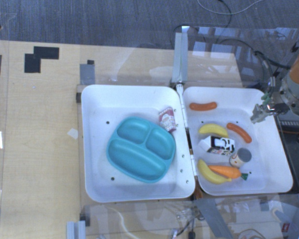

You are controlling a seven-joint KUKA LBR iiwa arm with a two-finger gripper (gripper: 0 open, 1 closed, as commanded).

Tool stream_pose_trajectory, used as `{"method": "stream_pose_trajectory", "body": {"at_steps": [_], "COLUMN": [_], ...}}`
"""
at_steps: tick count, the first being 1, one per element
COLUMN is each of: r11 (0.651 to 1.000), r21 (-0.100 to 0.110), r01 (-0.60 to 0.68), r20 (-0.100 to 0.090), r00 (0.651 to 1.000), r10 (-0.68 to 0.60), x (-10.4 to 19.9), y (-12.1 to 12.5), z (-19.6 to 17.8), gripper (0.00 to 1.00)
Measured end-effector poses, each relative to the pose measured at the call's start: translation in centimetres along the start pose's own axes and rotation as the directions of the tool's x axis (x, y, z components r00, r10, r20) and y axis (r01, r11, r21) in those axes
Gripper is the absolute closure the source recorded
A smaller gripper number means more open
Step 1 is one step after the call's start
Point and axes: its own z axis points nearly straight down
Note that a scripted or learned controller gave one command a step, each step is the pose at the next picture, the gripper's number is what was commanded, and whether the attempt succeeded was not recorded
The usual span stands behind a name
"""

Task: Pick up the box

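Nearest us in the right bin we see a carrot lying across a banana, with a small grey-topped jar just beside them. Right behind sits the box (white with black print), hemmed in by that jar, a second banana and a sausage. Farther back another sausage lies alone. The tool hangs over the bin's far right edge, well apart from the box and holding nothing; we cannot tell how its fingers stand. In the left bin a blue tray fills the middle, with a small red packet at its far corner, against the wall between the bins. Both bins rest on the counter.
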Motion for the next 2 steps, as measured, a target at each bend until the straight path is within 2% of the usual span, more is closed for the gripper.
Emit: {"method": "stream_pose_trajectory", "body": {"at_steps": [1, 2], "r11": [1.0, 0.999], "r21": [-0.005, 0.003], "r01": [0.003, -0.048], "r20": [0.001, -0.001], "r00": [1.0, 0.999], "r10": [-0.003, 0.048], "x": [0.1, -1.6], "y": [0.2, -8.6], "z": [-1.1, -1.5], "gripper": [1.0, 1.0]}}
